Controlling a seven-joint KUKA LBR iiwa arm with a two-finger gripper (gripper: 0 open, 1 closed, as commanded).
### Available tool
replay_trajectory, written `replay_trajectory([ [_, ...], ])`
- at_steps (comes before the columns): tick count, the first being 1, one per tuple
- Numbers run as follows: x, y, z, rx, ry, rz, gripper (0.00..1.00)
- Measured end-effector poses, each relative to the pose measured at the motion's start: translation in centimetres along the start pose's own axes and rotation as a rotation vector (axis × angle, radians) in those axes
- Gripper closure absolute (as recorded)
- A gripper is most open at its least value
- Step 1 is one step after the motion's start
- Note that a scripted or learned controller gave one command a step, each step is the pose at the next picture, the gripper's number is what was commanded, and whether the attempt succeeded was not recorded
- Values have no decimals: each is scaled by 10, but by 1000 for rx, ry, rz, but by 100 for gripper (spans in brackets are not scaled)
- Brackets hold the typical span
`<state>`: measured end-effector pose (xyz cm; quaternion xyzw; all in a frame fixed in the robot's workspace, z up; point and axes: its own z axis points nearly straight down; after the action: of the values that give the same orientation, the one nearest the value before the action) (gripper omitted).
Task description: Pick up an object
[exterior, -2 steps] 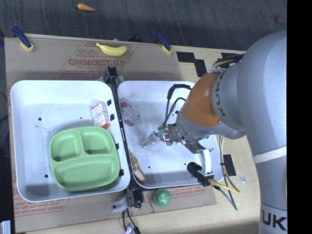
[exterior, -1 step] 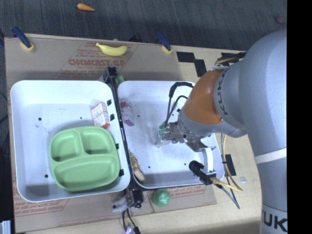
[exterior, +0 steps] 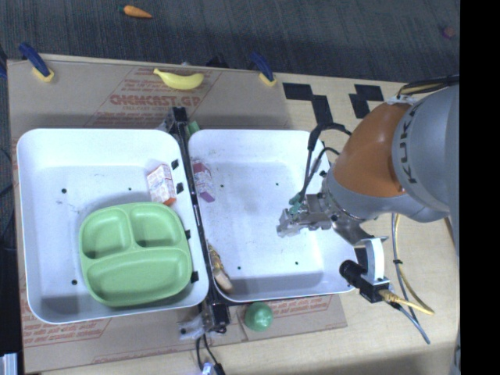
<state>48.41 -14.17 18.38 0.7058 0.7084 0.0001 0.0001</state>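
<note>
The worktop (exterior: 70, 76) is covered with printed cardboard and carries two shallow white bins side by side. The arm (exterior: 406, 158), grey with an orange band above the wrist, enters from the right and reaches over the right edge of the right bin (exterior: 258, 280).

The left bin (exterior: 47, 155) holds a green divided tray (exterior: 137, 252), lying flat in its lower half, three compartments showing. Just above the tray, near the bin's right wall, sits a small red and white carton (exterior: 160, 183), tilted.

The right bin has a small pale wrapped item with purple marking (exterior: 201, 180) against its left wall in the upper part, and a tan object (exterior: 218, 273) at its lower left corner, lying along the wall. What either item is cannot be determined.

The end effector (exterior: 295, 221) sits low over the right half of the right bin, well apart from both items there. Its finger opening cannot be made out, and no object can be seen in it.

Outside the bins: a yellow banana (exterior: 180, 77) lies on the cardboard above the bins, a green ball (exterior: 258, 316) rests on the cardboard just below the right bin, and blue clamps (exterior: 36, 61) grip the cardboard's upper edge. A small orange item (exterior: 137, 11) lies on the dark floor beyond the worktop.
</note>
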Motion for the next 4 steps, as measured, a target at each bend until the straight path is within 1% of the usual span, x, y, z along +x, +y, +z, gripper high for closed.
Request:
replay_trajectory([
  [1, 0, 0, 1, 1, 0, 0, 0],
  [2, -65, 26, -39, -2, -2, -1, 0],
  [3, -69, 43, -17, 1, -1, -4, 0],
  [4, -69, -3, 24, 4, 1, -2, 0],
])
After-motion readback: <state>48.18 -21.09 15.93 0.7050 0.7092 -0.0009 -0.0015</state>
